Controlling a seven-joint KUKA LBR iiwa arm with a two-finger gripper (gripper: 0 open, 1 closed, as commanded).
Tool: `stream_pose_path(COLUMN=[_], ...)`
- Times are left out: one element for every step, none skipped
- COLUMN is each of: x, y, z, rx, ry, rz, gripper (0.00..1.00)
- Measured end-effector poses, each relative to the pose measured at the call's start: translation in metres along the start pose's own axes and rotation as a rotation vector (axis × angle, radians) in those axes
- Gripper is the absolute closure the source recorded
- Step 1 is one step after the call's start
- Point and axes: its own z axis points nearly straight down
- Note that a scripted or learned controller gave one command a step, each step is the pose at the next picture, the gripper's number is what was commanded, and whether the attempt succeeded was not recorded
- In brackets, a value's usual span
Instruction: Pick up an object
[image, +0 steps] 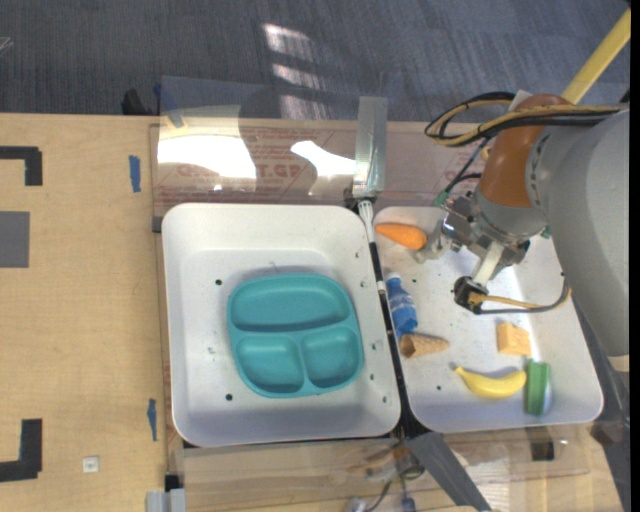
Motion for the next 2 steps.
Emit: stream_pose_path(x=[0.002, -0.057], y=[0.027, 0.042], z=[-0.093, -0.2], rx=[0.002, 0.001], ry=[-0.001, -0.002], rz=[0.484, 0.728], gripper=[0.0, 0.0])
